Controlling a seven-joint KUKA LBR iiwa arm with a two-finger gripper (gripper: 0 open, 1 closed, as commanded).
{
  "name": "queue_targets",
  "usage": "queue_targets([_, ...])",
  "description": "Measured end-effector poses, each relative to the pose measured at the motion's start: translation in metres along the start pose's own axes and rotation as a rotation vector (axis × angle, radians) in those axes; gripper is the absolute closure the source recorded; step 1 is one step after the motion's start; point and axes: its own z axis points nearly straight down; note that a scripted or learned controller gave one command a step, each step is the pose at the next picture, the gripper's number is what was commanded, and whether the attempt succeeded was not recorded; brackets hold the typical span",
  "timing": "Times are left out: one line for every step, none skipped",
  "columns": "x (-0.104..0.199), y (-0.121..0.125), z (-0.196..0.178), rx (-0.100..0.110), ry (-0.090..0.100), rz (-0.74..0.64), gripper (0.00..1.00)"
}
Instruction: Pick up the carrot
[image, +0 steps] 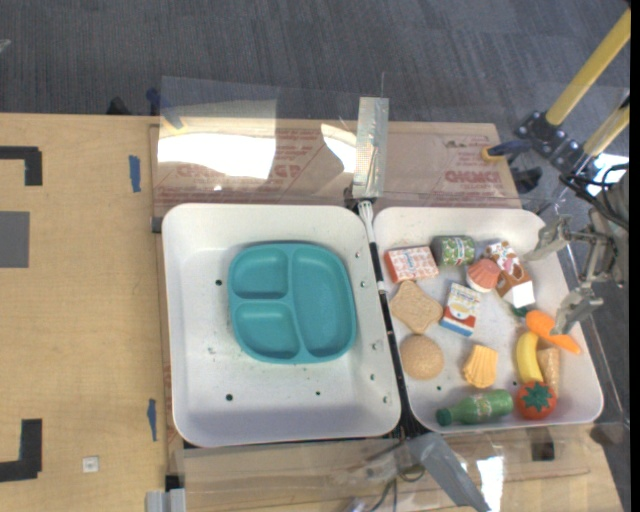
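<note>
While the two-finger metal gripper (572, 275) hangs at the right edge of the right shallow white bin (590, 400), the small orange carrot with a green stub (548, 329) lies just below and left of it, near that bin's right wall, its thin tip pointing right toward the rim. I cannot tell from this view whether the fingers are spread or closed; they read as thin pale struts against the bin, and nothing shows between them. The carrot sits in a tight cluster: a yellow banana (528, 357) lies just below it, a tan oblong piece (549, 368) is beside that, and a white-and-brown block (520, 294) sits just above its green end. To do the pick well, I judge the gripper should come down over the thick middle of the carrot, with the fingers set across its short width rather than along its length, so that each lands in the bare gaps on either side and not on the banana. A straight vertical descent seems wisest, since the bin wall is close and a slanted approach could catch it. The teal divided plate (293, 301) in the left bin is well apart and plays no part.
</note>
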Motion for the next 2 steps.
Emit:
queue_targets([0.043,-0.016,0.133,0.006,-0.028,-0.086,0.00])
queue_targets([0.062,-0.010,0.147,-0.007,-0.011,-0.142,0.00])
